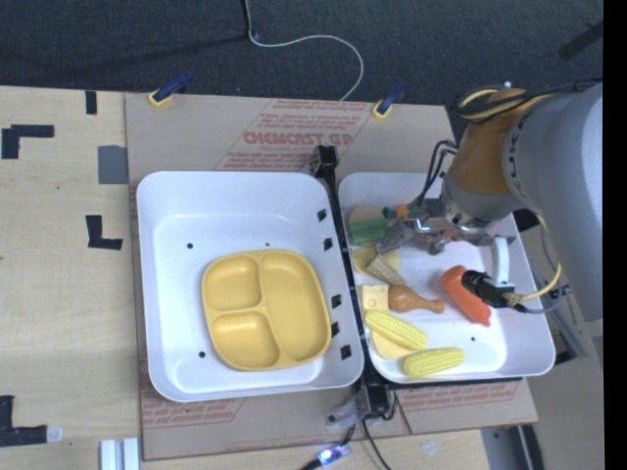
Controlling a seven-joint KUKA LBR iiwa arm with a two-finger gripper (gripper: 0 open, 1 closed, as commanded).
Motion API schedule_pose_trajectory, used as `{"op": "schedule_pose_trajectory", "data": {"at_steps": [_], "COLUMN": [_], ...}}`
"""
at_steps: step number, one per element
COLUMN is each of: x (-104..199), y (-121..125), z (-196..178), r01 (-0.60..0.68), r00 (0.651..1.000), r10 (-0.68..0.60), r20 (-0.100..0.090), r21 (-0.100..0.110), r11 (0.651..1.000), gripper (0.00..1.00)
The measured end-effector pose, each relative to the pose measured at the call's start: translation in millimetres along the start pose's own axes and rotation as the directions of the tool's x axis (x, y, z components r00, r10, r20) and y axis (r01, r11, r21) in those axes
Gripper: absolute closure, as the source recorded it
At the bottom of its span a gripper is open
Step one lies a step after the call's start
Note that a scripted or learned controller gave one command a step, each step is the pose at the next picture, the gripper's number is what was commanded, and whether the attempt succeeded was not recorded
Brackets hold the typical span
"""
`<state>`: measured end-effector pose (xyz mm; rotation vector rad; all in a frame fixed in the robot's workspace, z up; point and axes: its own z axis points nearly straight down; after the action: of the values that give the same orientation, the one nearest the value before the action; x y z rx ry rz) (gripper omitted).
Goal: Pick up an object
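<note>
Two shallow white plastic bins sit side by side: the left bin [162,213] and the right bin [524,346]. The left one holds one yellow plastic divided plate [265,308] with three compartments. The right one holds two yellow toy corn cobs [396,332] [432,361], one brown toy drumstick [414,301], one orange-red toy carrot-like piece [460,292], one green toy piece [369,230], and one pale yellow cheese-like wedge [375,297]. Two blue clamps [169,89] [390,98] grip the cardboard sheet's [284,135] far edge. One white cable [323,42] loops above.
</note>
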<state>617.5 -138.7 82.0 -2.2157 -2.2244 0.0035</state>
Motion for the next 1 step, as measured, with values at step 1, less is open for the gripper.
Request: {"op": "schedule_pose_trajectory", "data": {"at_steps": [1], "x": [0.0], "y": [0.9], "z": [-13.0], "r01": [0.000], "r00": [1.000], "r10": [0.000], "r20": [0.001], "r21": [-0.003], "r11": [1.000], "gripper": [1.00]}}
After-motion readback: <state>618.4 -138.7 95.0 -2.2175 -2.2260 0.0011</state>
